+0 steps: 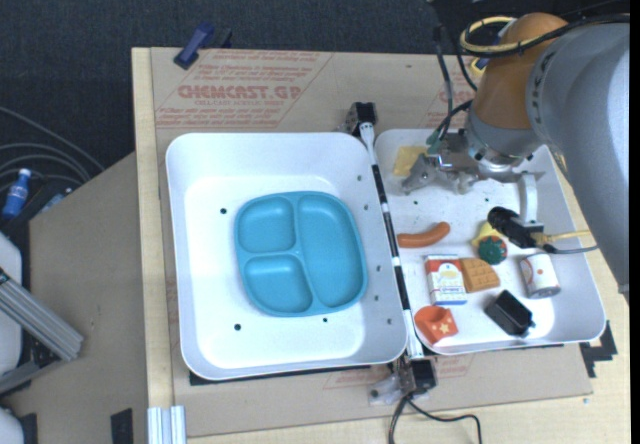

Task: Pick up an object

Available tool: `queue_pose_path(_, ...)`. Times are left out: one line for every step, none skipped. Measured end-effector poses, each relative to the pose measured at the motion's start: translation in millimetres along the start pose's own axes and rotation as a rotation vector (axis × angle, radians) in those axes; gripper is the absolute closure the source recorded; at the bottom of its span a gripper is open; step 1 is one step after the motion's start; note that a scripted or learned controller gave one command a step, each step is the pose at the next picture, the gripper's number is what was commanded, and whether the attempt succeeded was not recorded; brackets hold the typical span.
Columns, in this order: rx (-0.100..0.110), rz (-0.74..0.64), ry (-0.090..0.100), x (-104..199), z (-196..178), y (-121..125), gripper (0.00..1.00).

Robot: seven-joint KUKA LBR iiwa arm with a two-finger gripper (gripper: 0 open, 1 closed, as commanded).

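Nearest my camera: a small orange-red cup-like piece, in the near corner of the right-hand shallow white bin. It sits just on the near side of a red-and-white printed carton, my reference for every position below.

Touching the carton on the view's right: a flat tan cracker-like tile. Just behind that tile: a dark green round piece, with a small yellow piece close behind it. Further to the carton's right: a short white can with a red band. Right of the carton and nearer to me: a black rectangular block, apart from its neighbours. Just behind the carton: an orange sausage-shaped piece.

Well behind the carton, at the bin's far side: a pale yellow wedge, with the two-finger gripper just beside it, low over the bin. I cannot tell whether the gripper is open or closed. Above it rises the grey arm with an orange band.

Left of the carton, in the left-hand shallow white bin: a light blue three-compartment plastic plate. Both bins rest on a brown printed board.
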State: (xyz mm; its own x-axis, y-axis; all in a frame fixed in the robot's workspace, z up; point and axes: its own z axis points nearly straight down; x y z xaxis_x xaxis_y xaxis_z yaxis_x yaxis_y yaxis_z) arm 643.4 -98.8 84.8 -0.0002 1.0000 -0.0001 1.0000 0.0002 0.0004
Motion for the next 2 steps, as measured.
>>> queue_pose_path(-0.001,-0.001,0.0,7.8,-0.2,23.5,0.0)
queue_pose_path(0.003,0.001,0.001,-0.7,0.5,-64.0,0.0)
